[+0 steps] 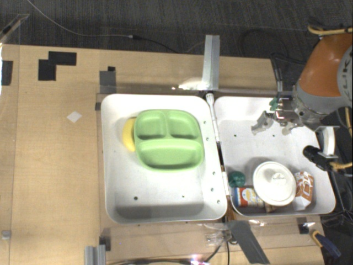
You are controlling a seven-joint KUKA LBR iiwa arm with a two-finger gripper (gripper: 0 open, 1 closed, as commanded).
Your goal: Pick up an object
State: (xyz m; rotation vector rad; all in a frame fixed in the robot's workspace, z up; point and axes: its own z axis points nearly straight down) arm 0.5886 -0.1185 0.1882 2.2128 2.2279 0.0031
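Camera view, hidden or unclear: a yellow object (pixel 128 135) is peeking out from under the left edge of the green tray (pixel 167 138), most of it covered, so its shape is not showing. A small can (pixel 247 197) is lying partly tucked under the white bowl (pixel 274 181). A brown packet (pixel 304 185) is wedged between that bowl and the bin's right wall, its print too small to read. A teal lump (pixel 237 178) is sitting just left of the bowl, its form unclear. The arm (pixel 327 70) is running off the right edge.

Camera view, gripper: the gripper (pixel 274 121) is hanging over the bare upper part of the right bin (pixel 242 112), its metal fingers (pixel 260 126) standing apart with nothing between them.

Camera view, task's things: the bowl, can, packet and teal lump are crowding the right bin's lower end, well apart from the gripper; the tray is lying in the upper half of the left bin (pixel 154 200).

Camera view, materials and shapes: the tray is looking like smooth matte plastic, rounded, with three compartments. The bowl is round, glossy white. Both bins are shallow, white, round-cornered. The bench (pixel 49 164) is showing pale wood.
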